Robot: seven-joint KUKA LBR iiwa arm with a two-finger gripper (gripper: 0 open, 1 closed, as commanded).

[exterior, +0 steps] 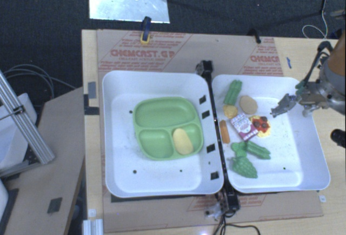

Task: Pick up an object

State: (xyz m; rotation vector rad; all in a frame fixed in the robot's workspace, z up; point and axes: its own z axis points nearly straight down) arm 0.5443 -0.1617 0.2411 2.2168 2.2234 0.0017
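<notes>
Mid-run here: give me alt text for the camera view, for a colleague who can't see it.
The gripper hovers over the right bin, right of a cluster of toy foods. The left bin holds a green divided tray with a yellow piece in one compartment.

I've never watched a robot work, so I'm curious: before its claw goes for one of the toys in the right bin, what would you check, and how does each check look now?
1. Claw holding nothing: ok, no toy sits between its tips.
2. Claw over the right bin: ok, it hangs above the bin's upper right part.
3. Toys within reach: ok, the tan disc and pink packet lie just left of the claw.
4. A toy standing apart: not ok, most crowd together; the green cucumber is freest.
5. Claw open wide enough: cannot tell.
6. Left bin's green tray out of the way: ok, with the yellow piece in it.
</notes>
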